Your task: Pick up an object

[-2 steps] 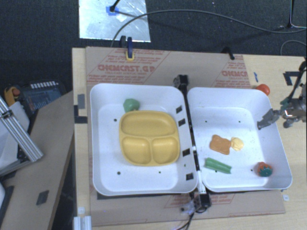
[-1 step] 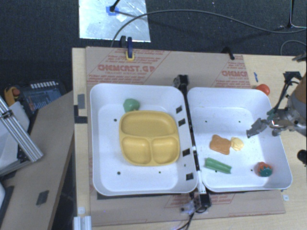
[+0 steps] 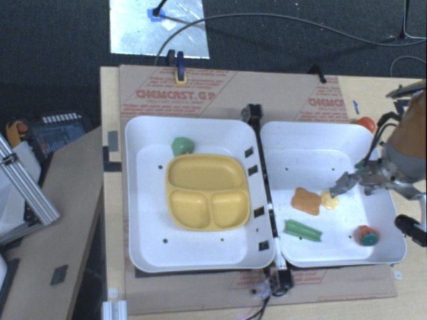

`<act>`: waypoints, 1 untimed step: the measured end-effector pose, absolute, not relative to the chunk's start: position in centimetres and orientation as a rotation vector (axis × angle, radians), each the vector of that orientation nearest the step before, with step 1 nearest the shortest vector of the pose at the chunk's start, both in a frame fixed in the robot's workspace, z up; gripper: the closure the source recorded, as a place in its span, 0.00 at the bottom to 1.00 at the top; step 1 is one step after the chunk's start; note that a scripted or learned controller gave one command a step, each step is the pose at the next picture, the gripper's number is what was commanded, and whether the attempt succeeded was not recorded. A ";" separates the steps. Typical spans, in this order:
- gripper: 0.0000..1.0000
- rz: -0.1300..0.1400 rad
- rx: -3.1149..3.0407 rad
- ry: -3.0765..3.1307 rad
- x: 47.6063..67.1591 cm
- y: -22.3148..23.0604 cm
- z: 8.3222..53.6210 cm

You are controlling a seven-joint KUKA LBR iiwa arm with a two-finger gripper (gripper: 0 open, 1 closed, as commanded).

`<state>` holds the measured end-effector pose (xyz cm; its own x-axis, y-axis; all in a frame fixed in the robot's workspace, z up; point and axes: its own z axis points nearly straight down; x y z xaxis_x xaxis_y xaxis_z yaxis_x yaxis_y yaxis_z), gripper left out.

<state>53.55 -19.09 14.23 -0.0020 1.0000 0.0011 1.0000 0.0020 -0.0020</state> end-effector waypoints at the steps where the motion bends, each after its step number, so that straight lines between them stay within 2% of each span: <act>1: 0.00 0.002 -2.218 -2.221 53.5 -19.0 9.0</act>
<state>53.50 -19.02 9.02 -0.0012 1.0000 0.0010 1.0000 0.0012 -0.0027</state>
